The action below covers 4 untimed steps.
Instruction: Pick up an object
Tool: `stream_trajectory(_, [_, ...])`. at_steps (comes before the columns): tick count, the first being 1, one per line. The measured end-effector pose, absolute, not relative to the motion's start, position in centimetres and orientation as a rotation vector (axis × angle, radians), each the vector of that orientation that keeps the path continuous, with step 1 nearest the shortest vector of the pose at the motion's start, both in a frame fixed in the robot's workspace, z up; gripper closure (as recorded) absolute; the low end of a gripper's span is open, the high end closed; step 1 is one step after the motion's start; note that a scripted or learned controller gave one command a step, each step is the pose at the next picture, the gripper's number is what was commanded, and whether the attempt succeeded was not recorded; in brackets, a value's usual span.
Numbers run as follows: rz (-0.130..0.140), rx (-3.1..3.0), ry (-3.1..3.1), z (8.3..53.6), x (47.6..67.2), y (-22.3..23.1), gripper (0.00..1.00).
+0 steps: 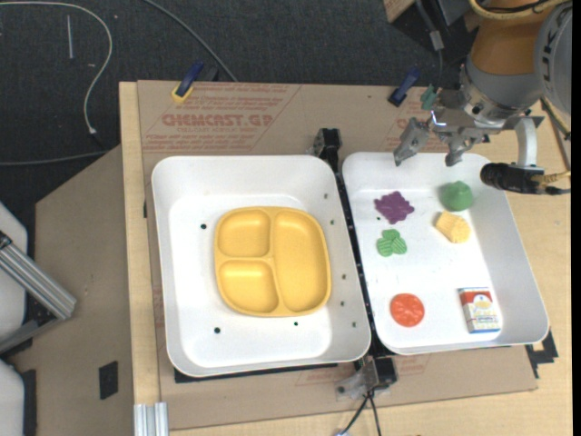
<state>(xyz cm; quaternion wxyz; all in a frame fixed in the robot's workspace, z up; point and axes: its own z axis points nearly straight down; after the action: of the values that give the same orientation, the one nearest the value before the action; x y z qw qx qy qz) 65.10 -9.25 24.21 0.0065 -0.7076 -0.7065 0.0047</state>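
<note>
The pincer [427, 146] hangs above the far edge of the right bin [522, 271], its two dark fingers spread wide with nothing between them. The things it could take all lie in that bin. Nearest the fingers are a purple piece [394, 206] and a green ball [457, 195] near the far edge, then a yellow block [453, 227] just beside the ball and a green leafy piece [391, 242] toward the bin's left wall. Closer to the near edge sit a red disc [408, 310] and a small printed box [479, 310].

I'd worry most about the green ball and yellow block: they lie so close that fingers dropping for one could knock the other aside, and a round ball may roll out as the fingers close. The purple and leafy pieces look flat and low, so the fingers might scrape the bin floor or shut over them and come up bare. The pincer also hangs near the bin's rim, so a straight descent could catch the wall.

By count: two white bins, six small objects in the right one, and one yellow divided plate [272, 261] in the left bin [177, 243].
</note>
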Motion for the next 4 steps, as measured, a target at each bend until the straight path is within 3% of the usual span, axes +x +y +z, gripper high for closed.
stream_trajectory(1, [0.000, -2.219, -2.221, 25.0, 65.3, -9.2, 0.00])
stream_trajectory(4, [0.006, -2.217, -2.217, 10.7, 64.5, -9.1, 0.00])
